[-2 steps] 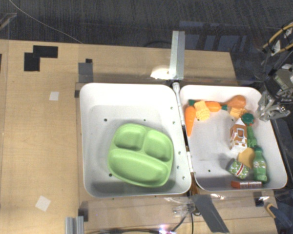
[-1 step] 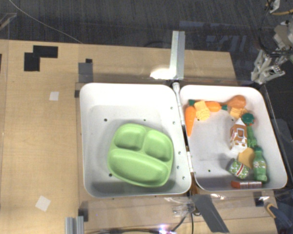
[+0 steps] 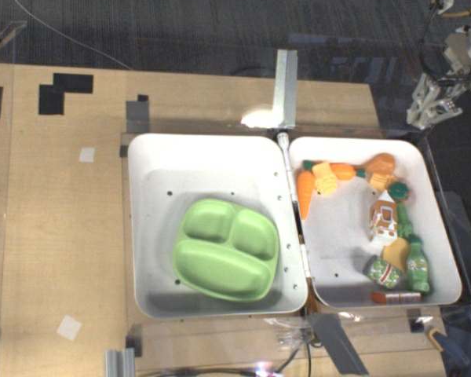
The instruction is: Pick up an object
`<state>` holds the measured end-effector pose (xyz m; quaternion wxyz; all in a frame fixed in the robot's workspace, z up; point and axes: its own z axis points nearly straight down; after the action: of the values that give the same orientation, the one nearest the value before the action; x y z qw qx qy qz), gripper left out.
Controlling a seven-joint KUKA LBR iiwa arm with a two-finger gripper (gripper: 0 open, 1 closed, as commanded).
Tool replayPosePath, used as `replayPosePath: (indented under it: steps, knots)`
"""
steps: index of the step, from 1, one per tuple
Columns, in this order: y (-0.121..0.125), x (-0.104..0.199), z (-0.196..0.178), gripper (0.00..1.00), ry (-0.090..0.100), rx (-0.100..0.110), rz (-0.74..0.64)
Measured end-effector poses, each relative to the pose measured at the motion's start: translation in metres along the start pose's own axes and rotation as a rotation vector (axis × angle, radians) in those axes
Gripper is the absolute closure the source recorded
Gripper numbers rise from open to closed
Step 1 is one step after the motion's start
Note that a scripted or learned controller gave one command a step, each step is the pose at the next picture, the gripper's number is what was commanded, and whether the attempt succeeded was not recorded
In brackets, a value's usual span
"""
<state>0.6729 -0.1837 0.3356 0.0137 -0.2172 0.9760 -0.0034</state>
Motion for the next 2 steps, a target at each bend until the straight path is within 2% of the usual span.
replayPosePath:
  steps: [1,2]
  knots:
    - [-0.017,0.013,0.069,1.0,0.015,-0.014,-0.377]
    - [0.001,0.05,0.168,1.0,0.014,-0.019,-0.72]
